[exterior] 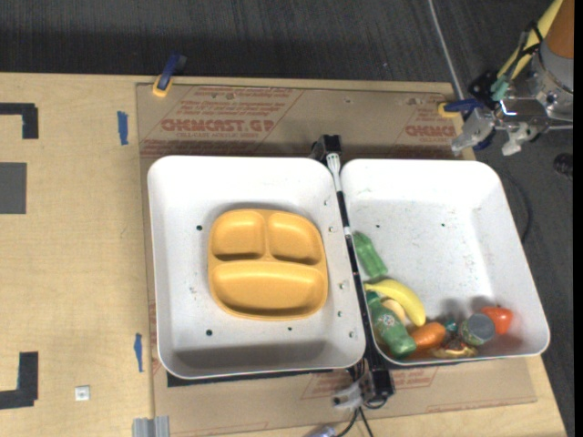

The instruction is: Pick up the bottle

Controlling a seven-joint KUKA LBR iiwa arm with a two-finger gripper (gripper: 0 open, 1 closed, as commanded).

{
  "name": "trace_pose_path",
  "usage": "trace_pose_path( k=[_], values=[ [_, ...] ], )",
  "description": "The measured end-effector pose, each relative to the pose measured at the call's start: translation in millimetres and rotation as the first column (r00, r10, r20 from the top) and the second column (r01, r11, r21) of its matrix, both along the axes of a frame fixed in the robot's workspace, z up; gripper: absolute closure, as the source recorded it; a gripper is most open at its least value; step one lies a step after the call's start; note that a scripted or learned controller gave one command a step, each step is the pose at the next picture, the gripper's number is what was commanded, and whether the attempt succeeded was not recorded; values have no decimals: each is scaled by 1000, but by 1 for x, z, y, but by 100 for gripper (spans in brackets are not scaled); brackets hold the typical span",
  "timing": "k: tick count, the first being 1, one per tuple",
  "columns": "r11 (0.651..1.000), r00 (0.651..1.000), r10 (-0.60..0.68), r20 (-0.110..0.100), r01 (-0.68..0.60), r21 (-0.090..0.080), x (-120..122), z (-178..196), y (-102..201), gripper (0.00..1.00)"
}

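A dark green bottle [393, 333] with a pale label lies in the front left corner of the right bin [437, 198], partly under a yellow banana [401, 299]. My gripper [487, 139] hangs beyond the right bin's far right corner, well away from the bottle. It is open, with nothing between its fingers.
A lighter green elongated thing [369, 255] lies along the right bin's left wall. An orange carrot-like piece [430, 335], a grey round thing [479, 328] and a red-orange fruit [498, 317] crowd the front wall. The left bin [182, 244] holds a yellow divided plate [269, 262].
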State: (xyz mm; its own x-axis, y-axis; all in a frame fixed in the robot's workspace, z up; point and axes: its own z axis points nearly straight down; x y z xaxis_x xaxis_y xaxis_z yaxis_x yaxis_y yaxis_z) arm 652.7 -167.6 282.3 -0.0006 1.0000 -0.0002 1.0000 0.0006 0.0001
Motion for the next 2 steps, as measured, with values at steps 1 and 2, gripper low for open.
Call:
trace_pose_path(
  k=[1, 2],
  values=[
    [996, 996, -84, 2, 84, 0, 14, 83, 72, 0],
    [988, 988, -157, -2, 157, 0, -8, -58, 119, 0]
  ],
)
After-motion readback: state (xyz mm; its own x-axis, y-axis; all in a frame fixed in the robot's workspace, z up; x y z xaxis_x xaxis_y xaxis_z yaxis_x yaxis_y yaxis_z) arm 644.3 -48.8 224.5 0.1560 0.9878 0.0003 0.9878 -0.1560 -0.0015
